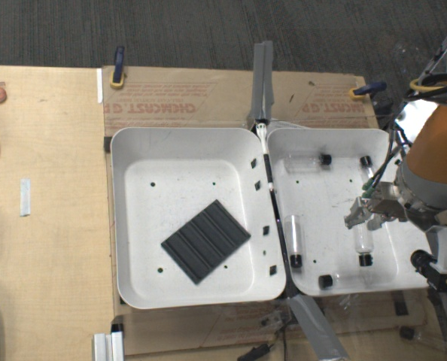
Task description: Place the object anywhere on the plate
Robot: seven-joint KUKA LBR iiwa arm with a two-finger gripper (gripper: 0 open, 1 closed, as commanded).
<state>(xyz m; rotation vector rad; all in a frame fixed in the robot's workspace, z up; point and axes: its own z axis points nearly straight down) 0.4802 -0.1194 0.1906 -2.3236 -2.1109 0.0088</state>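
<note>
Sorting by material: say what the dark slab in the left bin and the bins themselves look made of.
Dark slab: probably rubber or matte plastic, dull charcoal with moulded ridges and no glare. Left bin and right bin: likely thin formed plastic, smooth white, rounded corners, soft sheen.

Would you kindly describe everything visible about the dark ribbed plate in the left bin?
The plate is a flat, dark grey rectangle with parallel ridges running along its length, looking like rubber or plastic. It lies flat on the floor of the left bin, turned diagonally, toward the bin's near side. Nothing rests on it, and it touches no wall.
</note>
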